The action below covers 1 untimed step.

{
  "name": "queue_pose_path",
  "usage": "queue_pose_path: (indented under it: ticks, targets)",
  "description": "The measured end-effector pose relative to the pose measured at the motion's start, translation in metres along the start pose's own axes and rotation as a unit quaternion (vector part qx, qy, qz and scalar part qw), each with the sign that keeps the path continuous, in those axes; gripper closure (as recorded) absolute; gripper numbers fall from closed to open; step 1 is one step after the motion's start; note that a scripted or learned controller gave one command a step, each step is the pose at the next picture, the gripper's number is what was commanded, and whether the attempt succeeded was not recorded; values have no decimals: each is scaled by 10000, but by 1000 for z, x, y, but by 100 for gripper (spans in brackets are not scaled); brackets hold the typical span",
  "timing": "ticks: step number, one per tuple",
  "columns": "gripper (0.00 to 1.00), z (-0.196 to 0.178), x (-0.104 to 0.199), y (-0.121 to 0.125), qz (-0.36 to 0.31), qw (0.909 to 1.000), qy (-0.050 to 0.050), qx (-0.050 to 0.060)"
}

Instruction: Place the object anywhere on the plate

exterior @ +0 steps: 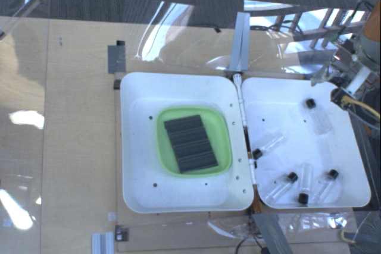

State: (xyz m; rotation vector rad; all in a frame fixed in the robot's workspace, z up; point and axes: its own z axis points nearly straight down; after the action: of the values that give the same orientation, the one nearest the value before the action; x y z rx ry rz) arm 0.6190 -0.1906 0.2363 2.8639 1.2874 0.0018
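Note:
A square green plate sits in the middle of the left white bin. A dark grey ribbed block lies flat on the plate, turned slightly off the plate's axes. Several clear vials with black caps lie in the right bin: one near the divider, one toward the back right, and a group at the front. My gripper is at the view's right edge, over the right bin's back right corner, well away from the plate and apart from the vials.
A grey metal post stands behind the seam between the two bins. Clear plastic sheeting lies on the wooden bench behind the bins. A small dark bracket sits off the left bin's back left corner.

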Motion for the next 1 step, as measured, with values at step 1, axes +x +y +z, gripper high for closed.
queue_pose_path:
  ticks: [1]
  targets:
    - [0,-48,-22,-25,315,9995,13,-28]
